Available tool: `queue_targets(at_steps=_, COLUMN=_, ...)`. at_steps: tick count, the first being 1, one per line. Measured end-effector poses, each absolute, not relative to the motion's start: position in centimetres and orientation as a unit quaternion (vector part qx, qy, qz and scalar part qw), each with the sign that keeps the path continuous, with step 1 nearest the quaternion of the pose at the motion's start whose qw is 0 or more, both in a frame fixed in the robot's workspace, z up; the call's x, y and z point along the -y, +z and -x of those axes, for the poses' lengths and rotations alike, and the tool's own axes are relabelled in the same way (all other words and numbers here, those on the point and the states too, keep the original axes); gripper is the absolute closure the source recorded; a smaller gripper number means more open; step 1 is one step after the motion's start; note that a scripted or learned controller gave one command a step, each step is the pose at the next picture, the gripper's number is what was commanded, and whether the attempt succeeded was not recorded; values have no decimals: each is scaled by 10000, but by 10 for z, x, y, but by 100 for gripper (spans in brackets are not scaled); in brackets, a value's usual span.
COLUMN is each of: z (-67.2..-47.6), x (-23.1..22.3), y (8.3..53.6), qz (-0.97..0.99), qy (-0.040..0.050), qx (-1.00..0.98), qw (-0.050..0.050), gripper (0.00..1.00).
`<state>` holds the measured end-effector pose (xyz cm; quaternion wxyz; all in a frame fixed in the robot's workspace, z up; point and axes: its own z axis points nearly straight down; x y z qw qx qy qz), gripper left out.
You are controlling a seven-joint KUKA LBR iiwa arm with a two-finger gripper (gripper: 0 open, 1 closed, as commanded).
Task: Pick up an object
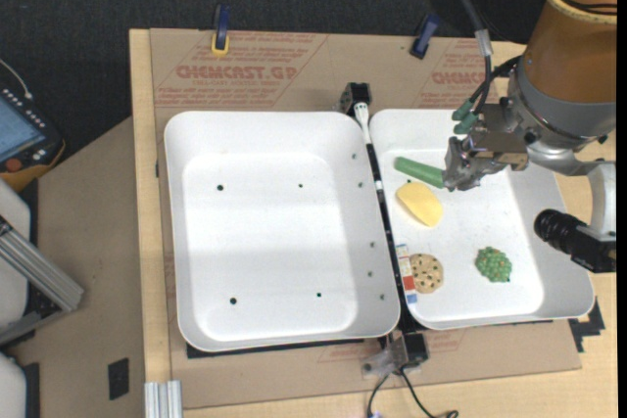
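Objects for picking lie in the right bin (549, 303): a green strip (419, 171) at 10 o'clock of the bin's centre, a yellow piece (420, 205) just below it, a cookie (424, 272) at 7 o'clock, and a green lump (494, 264) at 5 o'clock. We see the claw (460, 179) lowered at the strip's right end, beside the yellow piece; we cannot tell whether it is released or clenched. The arm (573, 34) enters from 2 o'clock. We note the left bin (191, 210) touching the right bin along a central seam on the tabletop (147, 93).
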<state>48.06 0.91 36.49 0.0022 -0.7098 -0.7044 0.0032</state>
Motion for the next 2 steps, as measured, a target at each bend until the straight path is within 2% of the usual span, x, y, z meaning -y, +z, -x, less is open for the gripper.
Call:
queue_targets(at_steps=1, z=-479, x=-38, y=316, qz=7064, qy=24, qx=7078, qw=27, gripper=100)
queue_targets(at_steps=2, z=-479, x=40, y=292, qz=7102, qy=23, qx=7040, qw=12, gripper=100)
